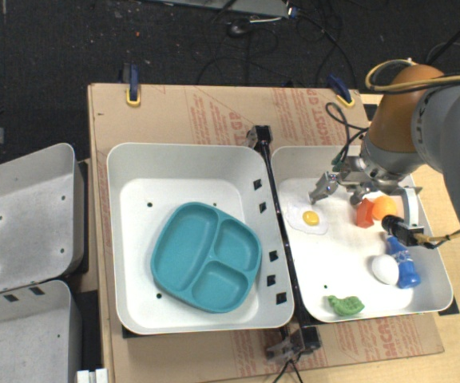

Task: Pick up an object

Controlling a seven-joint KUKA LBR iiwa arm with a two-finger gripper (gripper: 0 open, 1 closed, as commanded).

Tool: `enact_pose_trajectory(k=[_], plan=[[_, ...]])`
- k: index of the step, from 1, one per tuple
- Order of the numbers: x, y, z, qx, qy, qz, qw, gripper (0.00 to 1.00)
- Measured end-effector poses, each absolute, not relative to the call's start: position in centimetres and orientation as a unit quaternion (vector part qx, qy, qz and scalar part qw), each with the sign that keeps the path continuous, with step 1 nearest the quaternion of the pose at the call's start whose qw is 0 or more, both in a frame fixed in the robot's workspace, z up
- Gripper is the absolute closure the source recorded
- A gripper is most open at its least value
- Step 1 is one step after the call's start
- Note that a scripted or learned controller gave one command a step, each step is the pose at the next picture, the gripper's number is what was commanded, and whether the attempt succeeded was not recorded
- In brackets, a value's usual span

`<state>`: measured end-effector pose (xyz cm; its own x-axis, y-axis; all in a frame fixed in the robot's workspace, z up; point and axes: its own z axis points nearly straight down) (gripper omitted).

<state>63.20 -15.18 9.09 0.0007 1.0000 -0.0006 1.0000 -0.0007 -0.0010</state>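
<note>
Our gripper point(327, 188) hangs open, holding nothing, above the fried egg point(307, 219); flat, it may slip the fingers.

Faint red printing runs across the brown cardboard sheet point(214, 106) (too blurred to read any word).

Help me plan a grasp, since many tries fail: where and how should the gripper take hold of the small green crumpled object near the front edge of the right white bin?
Grip the small green crumpled object across its short width, coming straight down from above. It lies low and flat on the floor of the right white bin, elongated left to right, with free space around it. The bin's front wall sits close, so a side approach looks awkward.
</note>
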Motion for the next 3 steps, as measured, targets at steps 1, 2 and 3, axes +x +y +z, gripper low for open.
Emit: enact_pose_trajectory(k=[1,2,3], plan=[[63.3,-15.2,10.3,-0.707,-0.707,-0.0001,-0.001,1.00],[62.4,-15.1,15.3,-0.708,-0.706,-0.0013,-0.002,1.00],[62.4,-15.0,19.6,-0.706,-0.708,-0.0014,-0.003,1.00]])
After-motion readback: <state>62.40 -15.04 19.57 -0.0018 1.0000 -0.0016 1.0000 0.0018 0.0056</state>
